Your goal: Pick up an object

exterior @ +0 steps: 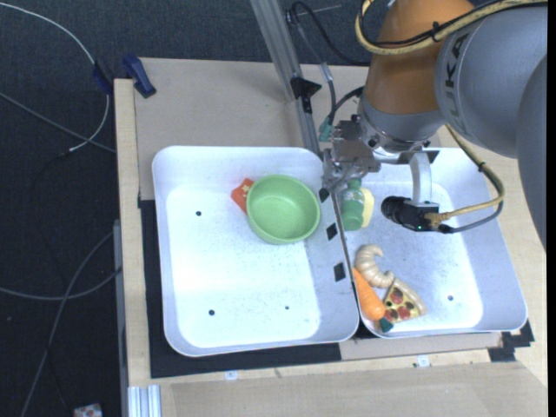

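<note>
Camera view: gripper [350, 181] is hanging over the right bin's [486, 307] left edge, fingers closing on a green bottle [353, 210] beside the divider. Croissant [375, 263], carrot [368, 298] and pizza slice [400, 303] are lying nearer. Green bowl [282, 208] is sitting in the left bin [187, 320], touching a red item [241, 195].

A green bowl [282, 208] is seen in the left bin [187, 315], with a red object [241, 194] touching it. The gripper [343, 183] is positioned above a green bottle [353, 210] in the right bin [486, 307], near a croissant [375, 263], carrot [368, 296] and pizza slice [403, 302].
</note>
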You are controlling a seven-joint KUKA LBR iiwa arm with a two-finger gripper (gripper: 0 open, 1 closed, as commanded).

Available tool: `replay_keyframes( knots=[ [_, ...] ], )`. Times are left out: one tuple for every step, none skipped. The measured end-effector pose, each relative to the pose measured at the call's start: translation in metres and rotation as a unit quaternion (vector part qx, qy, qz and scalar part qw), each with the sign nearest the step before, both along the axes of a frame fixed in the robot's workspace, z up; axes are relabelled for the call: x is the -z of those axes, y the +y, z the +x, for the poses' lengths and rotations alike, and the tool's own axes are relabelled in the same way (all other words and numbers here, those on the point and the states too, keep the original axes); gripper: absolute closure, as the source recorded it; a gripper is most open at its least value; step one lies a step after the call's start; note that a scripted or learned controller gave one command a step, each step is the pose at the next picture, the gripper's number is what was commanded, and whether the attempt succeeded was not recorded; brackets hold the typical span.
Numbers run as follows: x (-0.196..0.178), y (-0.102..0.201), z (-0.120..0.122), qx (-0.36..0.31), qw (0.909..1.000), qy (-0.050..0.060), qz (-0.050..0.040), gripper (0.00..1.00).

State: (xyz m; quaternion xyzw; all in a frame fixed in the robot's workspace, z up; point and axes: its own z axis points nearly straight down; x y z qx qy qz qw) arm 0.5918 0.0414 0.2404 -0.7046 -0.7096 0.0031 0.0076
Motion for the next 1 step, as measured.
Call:
replay_keyframes(
  knots=[
    [-0.0104,0.053,-0.0187,0.0,1.0,0.0,-0.0002,1.0]
  ],
)
